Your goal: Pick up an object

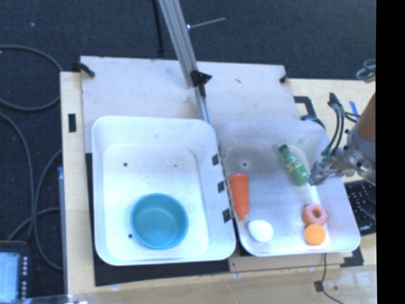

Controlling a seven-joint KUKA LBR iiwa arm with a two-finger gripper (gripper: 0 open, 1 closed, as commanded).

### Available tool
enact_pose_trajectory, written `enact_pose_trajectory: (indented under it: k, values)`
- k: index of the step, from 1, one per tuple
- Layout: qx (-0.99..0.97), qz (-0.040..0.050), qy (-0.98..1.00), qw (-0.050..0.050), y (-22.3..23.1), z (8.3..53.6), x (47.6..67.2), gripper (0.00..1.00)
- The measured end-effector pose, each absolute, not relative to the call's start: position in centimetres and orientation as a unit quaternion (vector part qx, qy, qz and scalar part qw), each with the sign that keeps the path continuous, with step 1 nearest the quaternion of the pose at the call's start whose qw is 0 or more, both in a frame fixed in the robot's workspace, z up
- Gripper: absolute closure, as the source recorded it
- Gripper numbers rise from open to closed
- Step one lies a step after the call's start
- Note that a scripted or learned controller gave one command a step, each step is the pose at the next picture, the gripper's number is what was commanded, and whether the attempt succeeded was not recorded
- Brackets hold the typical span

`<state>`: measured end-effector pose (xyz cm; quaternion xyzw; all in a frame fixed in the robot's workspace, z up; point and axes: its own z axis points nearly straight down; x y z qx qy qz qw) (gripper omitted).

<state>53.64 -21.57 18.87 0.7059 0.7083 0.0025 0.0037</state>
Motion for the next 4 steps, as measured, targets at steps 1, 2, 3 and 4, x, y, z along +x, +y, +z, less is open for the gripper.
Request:
enact_pose_trajectory:
  k: [1, 2, 3, 4]
  values:
    - [0.705, 0.0032, 0.709, 0.004, -21.7, 25.6, 54.2, 1.0]
    - [0.704, 0.0016, 0.71, 0.002, -21.8, 28.0, 54.4, 1.0]
    - [0.704, 0.0003, 0.71, 0.0, -16.4, 26.5, 55.5, 1.0]
    - [0.704, 0.0, 0.71, -0.001, -12.0, 25.4, 56.4, 1.0]
